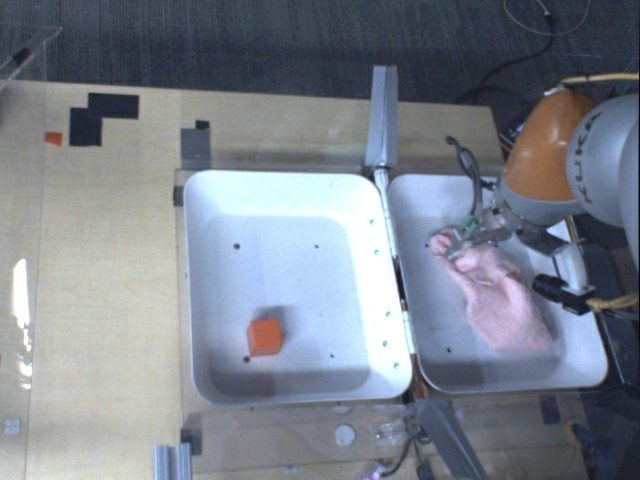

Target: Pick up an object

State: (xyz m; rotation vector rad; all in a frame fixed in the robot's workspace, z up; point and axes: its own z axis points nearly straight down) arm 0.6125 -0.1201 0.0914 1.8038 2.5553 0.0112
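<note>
Gripper point(468, 236) sitting low in right bin point(440, 363), touching upper-left end of pink cloth point(497, 303); grip state hard to tell; cloth lying crumpled across bin floor, trailing toward lower right; orange block point(265, 337) resting in left bin point(205, 268), near front-left corner; both bins sitting on wooden surface point(90, 298).

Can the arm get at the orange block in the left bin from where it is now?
Probably yes. The orange block lies alone on the left bin floor, open from above. The gripper is at the pink cloth in the right bin.
</note>
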